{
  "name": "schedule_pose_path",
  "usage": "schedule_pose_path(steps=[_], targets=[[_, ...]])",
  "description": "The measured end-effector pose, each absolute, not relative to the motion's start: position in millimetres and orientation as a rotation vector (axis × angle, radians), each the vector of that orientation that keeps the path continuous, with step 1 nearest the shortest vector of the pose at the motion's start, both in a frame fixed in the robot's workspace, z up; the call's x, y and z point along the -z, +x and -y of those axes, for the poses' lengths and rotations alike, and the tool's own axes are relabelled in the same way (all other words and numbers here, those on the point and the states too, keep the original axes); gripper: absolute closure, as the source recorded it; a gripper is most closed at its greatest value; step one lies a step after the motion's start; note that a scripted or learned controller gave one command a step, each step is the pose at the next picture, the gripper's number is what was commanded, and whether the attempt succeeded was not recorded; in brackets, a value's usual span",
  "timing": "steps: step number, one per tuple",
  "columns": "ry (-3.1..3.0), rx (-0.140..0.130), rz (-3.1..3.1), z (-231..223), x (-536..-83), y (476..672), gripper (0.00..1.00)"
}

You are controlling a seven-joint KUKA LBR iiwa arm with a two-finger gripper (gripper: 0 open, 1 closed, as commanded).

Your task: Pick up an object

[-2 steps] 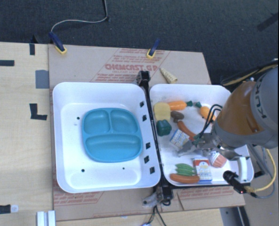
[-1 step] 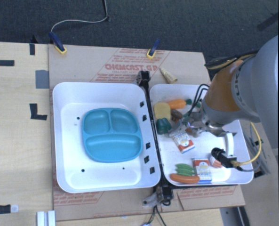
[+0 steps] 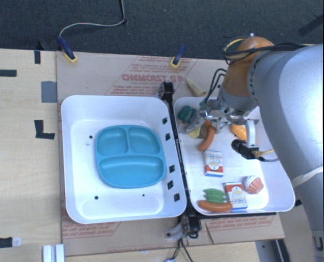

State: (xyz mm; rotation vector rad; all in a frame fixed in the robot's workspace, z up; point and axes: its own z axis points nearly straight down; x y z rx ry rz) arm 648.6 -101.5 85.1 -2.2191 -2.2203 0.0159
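Sausage (image 3: pixel 206 138), orange-brown, lies tilted in the right bin (image 3: pixel 274 198), its upper end directly under the gripper (image 3: pixel 210 119). Whether the gripper touches it cannot be told; grip state likewise cannot be told, the tips being hidden by the wrist. Just left of the gripper: a teal block (image 3: pixel 186 113). Right of it: an orange piece (image 3: pixel 239 130). Below, toward the near rim: a small carton (image 3: pixel 213 163), then a green pod (image 3: pixel 214 194), a second sausage (image 3: pixel 213 206), a second carton (image 3: pixel 236 195). Left bin (image 3: pixel 77 113) holds a blue divided plate (image 3: pixel 130 156), well apart from the gripper.
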Motion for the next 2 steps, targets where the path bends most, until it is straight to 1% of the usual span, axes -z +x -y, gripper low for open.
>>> schedule_pose_path(steps=[1, 2], targets=[[-2.221, -0.014, 2.223, 100.7, -95.4, 649.6, 1.00], [-2.219, 0.003, 2.225, 38.1, -185.2, 614.8, 1.00]])
